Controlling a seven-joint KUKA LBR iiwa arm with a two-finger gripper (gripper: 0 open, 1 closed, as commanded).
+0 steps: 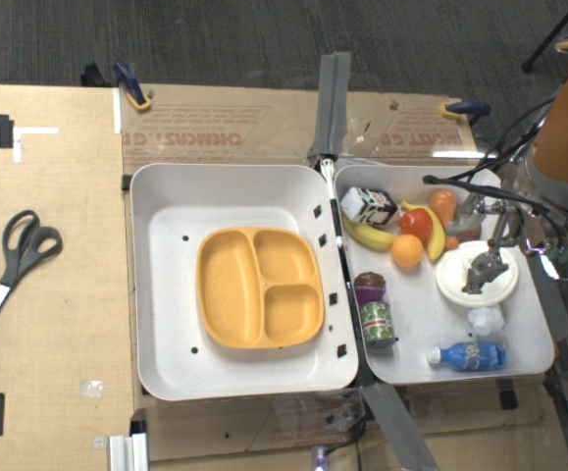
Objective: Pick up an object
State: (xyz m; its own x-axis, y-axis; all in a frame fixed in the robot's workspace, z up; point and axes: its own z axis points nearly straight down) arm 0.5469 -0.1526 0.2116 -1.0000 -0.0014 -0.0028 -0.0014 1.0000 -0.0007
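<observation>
The right bin [416,312] holds several objects. Among them are a yellow banana [366,235], a red tomato [416,222], an orange [407,251] and a black-and-white carton [366,204]. A green can with a dark lid [375,315] lies near the bin's left wall, and a blue bottle [468,355] lies near its front edge. My gripper [482,273] hangs low over a white bowl [453,281] at the bin's right side. I see nothing held in it.
The left bin [156,263] holds an orange divided plate [260,287]. A clear cup [485,319] lies just in front of the bowl. Scissors [14,258] lie on the bench at far left. Cables trail beside the arm at the right.
</observation>
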